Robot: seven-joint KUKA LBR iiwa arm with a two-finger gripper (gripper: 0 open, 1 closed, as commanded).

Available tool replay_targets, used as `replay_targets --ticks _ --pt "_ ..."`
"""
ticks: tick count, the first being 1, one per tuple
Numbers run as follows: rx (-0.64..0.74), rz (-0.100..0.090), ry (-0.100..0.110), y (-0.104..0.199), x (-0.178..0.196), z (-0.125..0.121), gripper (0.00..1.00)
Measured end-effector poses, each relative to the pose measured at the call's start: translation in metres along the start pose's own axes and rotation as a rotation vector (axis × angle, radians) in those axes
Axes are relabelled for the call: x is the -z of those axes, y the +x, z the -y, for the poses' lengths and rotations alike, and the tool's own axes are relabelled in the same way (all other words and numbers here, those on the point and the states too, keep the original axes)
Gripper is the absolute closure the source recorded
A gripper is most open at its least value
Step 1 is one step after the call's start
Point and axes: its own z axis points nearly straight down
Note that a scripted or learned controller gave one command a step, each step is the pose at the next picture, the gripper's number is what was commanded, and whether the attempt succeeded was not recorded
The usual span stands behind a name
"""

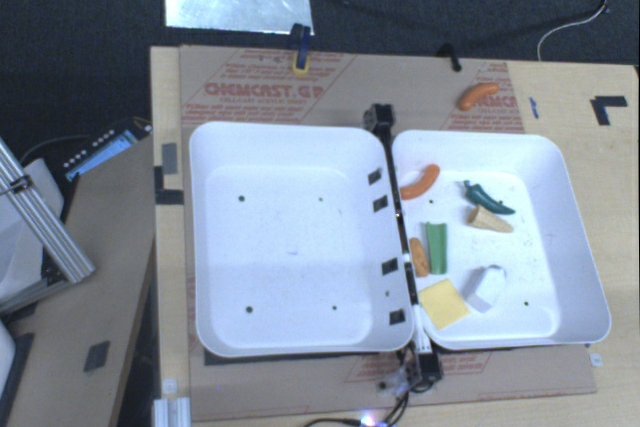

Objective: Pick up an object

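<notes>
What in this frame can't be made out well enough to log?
- White object in the right bin: blends with the white floor, outline and identity unclear.
- Dark green item: too small to identify.
- Small orange-brown piece: pressed by the divider beside the green stick, shape unclear.
- Printed lettering on the bench: too blurred to read fully.

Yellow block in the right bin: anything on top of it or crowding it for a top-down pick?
Nothing lies on the yellow block. A white piece sits close on its right, and the bin's centre wall runs along its left.
</notes>
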Motion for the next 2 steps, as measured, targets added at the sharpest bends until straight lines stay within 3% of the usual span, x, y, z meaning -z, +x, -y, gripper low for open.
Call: replay_targets --ticks 1,2 --pt "0.008 -0.007 0.015 0.049 -0.155 0.001 1.00" --pt "0.007 0.001 -0.010 0.048 -0.020 -0.001 1.00"
